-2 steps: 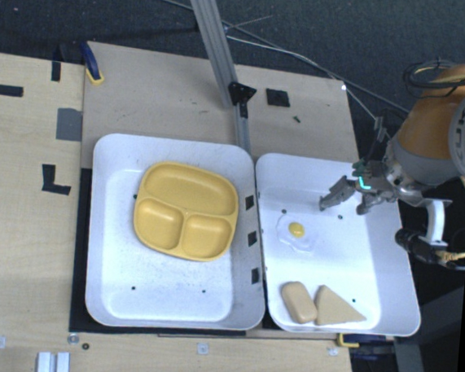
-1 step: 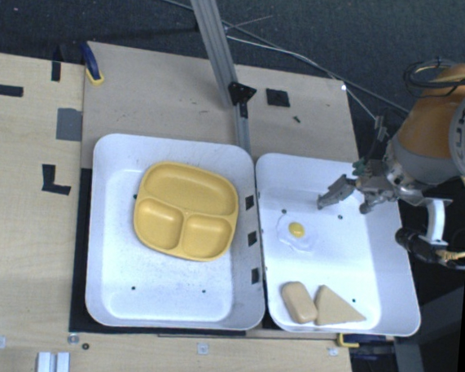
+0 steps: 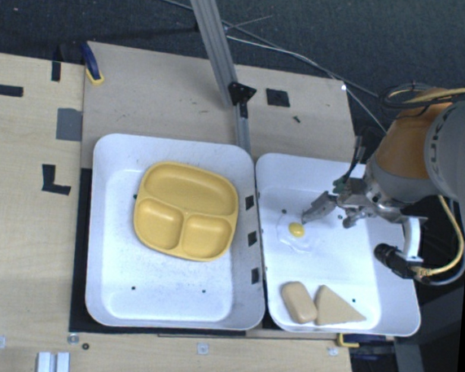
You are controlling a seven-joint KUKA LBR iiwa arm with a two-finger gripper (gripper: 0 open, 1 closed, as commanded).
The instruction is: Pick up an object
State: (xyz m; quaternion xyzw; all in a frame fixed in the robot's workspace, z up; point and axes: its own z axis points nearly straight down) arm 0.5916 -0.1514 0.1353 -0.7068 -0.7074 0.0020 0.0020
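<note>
Reaching in from the right, I have my claw (image 3: 309, 219) low in the right bin (image 3: 384, 314), its tip just beside a small yellow object (image 3: 296, 230) on the bin floor; whether it touches I cannot tell, nor whether my claw is apart or together from this angle. Nearer the front of the same bin lie a tan rounded piece (image 3: 297, 301) and a tan wedge (image 3: 338, 306), side by side. A yellow divided plate (image 3: 187, 210) sits in the left bin (image 3: 108, 292) on the tabletop (image 3: 16, 226).
</note>
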